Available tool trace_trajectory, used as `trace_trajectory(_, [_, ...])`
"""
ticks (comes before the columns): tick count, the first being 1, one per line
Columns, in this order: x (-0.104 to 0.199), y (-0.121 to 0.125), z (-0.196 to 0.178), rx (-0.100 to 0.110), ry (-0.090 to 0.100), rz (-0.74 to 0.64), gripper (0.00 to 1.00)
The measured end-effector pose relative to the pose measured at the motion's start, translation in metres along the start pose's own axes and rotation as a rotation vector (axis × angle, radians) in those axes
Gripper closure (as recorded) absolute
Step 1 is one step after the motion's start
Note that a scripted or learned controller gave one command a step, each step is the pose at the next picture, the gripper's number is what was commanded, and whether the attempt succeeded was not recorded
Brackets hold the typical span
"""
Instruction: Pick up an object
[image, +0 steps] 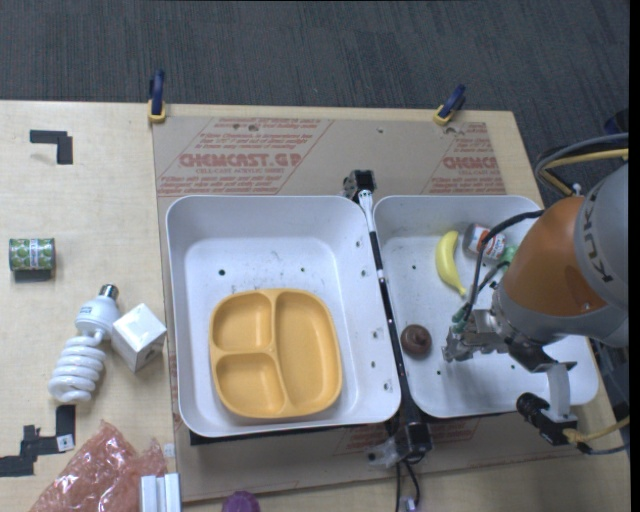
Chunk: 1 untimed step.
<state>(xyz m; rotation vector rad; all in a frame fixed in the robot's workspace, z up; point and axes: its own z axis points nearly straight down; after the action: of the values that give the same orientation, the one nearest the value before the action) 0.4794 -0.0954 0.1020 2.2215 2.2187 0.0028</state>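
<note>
The grey arm with its orange band (545, 265) reaches in from the right and hangs over the right-hand shallow white bin (420, 225), and down at its tip the two-finger gripper (458, 348) sits low by the bin floor, though whether it is wide or narrow cannot be told from this angle, with the wrist crowding over it. Just to the gripper's left, near but apart, lies a small round dark brown object (416, 340) on the bin floor, nothing clamped around it. Further back in the same bin a yellow banana (449, 263) lies lengthwise, and beside it a small metal can with a red label (487, 240) peeks out, partly covered by the arm. Over in the left-hand shallow white bin (190, 225) a yellow plastic tray with three compartments (275, 352) lies flat. Outside the bins, on the bench at far left, a white spiral light bulb (84, 345) lies next to a small white cube (138, 336), and a small green can (31, 255) lies on its side further back.
</note>
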Motion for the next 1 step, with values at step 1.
trace_trajectory(1, [0.0703, 0.0523, -0.0902, 0.001, -0.001, -0.003, 1.0])
